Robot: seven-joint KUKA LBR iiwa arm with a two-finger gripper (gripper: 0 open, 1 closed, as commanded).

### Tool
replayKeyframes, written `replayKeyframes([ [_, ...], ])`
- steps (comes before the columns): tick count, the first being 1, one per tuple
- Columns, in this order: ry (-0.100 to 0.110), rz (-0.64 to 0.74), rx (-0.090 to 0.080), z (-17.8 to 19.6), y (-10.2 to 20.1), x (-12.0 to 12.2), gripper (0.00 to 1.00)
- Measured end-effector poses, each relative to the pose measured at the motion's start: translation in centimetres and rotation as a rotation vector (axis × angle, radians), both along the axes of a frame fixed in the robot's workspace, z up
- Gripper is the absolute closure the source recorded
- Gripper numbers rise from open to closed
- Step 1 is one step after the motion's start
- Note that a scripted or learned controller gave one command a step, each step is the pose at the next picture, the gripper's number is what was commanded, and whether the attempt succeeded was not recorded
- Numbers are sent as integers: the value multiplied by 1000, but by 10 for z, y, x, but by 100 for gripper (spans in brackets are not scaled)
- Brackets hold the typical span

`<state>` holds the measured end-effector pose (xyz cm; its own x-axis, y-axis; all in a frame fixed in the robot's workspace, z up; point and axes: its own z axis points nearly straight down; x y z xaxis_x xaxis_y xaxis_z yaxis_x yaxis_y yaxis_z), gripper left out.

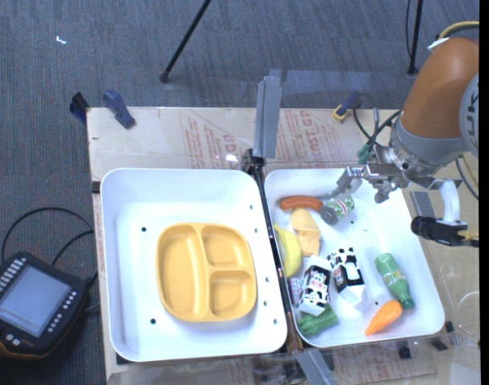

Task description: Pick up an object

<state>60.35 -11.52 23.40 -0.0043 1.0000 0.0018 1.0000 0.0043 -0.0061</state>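
Lying nearest the camera in the right bin (pixel 425 291), an orange carrot (pixel 383 318) is seen by the front wall, with a green bottle (pixel 393 278) just behind it and slanted. A dark green vegetable (pixel 319 321) is found at the front left corner of that bin, just in front of a cow-patterned carton (pixel 315 286). A second cow-patterned carton (pixel 346 268) is set beside the first, to its right. A yellow banana (pixel 289 249) is laid along the left wall, and a pale yellow wedge-shaped piece (pixel 306 231) is touching it on the right.

The left bin (pixel 120 215) is occupied by a yellow divided plate (pixel 206 272), placed flat near its middle. A black tablet-like pendant (pixel 32 299) with a cable is seen on the carpet to the left of the tabletop (pixel 172 139).

Farther back in the right bin, a red sausage (pixel 299 203) is laid near the rear wall. Just to its right, a small green-and-white can (pixel 339 208) is seen tilted, with one finger of the hand (pixel 358 181) touching its top. Whether the can is clamped between the fingers cannot be told, nor whether they are apart or together. The hand is carried by the grey arm with its orange band (pixel 441 87), reaching in over the rear right corner of the bin.

Beyond the bins, a blue clamp (pixel 116 107) is fixed at the far left edge of the tabletop.
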Motion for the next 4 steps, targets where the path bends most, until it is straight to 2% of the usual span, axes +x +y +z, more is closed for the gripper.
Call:
replayKeyframes([
  [1, -2, -9, -1, -77, -23, 41, 0],
  [2, -1, -107, -1, -149, -55, 41, 0],
  [3, 2, -104, 0, -142, -54, 41, 100],
  [4, -5, -54, -1, -41, -32, 42, 100],
])
